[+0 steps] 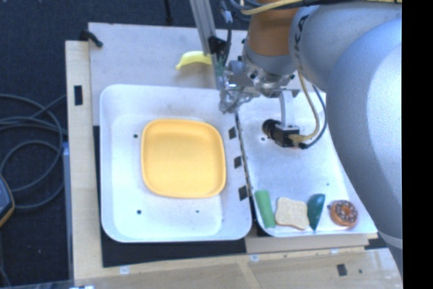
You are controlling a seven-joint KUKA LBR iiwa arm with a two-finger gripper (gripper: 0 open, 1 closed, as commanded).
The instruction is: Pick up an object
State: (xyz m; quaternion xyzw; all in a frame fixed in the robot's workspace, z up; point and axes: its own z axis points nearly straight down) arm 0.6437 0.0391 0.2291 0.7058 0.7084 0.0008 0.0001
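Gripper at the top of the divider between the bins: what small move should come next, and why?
Probably a shift toward the near edge of the right bin. The gripper sits at the far end of the divider, with nothing visible between its fingers, while the toy foods, such as the bread slice, lie along that near edge.

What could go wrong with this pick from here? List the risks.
1. The gripper sits over the divider between the two bins, with no item beneath it; closing here would likely grab nothing or catch the bin rim.
2. The toy items, the green piece, bread slice and donut, are crowded against the right bin's near edge, so the fingers may clip the wall or nudge neighbours.
3. The yellow plate lies flat, which probably makes it hard to grip.
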